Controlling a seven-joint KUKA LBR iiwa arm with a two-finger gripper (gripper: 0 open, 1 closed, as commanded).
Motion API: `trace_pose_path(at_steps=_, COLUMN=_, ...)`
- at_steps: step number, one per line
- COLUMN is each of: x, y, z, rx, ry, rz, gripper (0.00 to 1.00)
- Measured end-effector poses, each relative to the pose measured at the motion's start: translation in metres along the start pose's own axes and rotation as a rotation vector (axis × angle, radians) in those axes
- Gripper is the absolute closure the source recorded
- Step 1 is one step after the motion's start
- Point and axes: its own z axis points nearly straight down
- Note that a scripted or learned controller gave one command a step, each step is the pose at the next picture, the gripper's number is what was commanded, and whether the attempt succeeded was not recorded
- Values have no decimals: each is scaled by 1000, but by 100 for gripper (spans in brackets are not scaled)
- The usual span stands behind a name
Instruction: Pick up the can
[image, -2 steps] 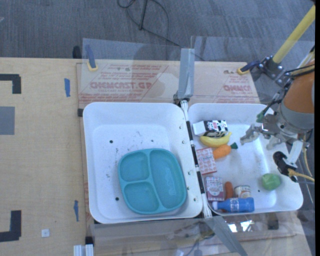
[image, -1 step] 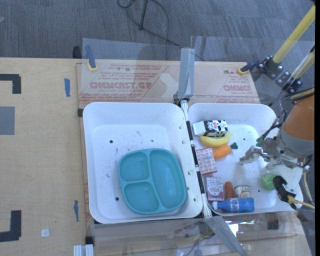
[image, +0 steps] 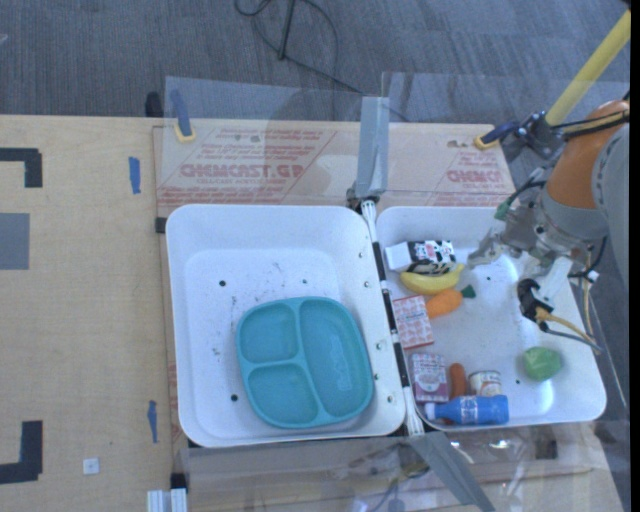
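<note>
Judging the can (image: 486, 383): small, rigid, probably light, slick-walled; it sat lower right in the right bin (image: 560, 405), crowded by the blue bottle (image: 472, 409); grip across its sides; gripper (image: 500, 243) opening unreadable.

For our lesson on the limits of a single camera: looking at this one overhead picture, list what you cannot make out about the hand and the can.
1. Hand: too small and blurred in the camera view to tell open from shut.
2. Can: label too small to read; the blue bottle in front hides its lower edge.
3. Arm: cut off by the right edge.
4. Right bin: near rim blurred by glare.
</note>
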Motion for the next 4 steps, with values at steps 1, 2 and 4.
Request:
trace_pose_path(at_steps=1, x=-17, y=-54, z=0, rx=-2, ry=-7, rz=22, gripper=0)
trace_pose_path(at_steps=2, x=42, y=-37, z=-48, rx=1, ry=-8, rz=179, gripper=0)
trace_pose_path(at_steps=4, x=-38, y=-99, z=-2, rx=-2, ry=2, rz=262, gripper=0)
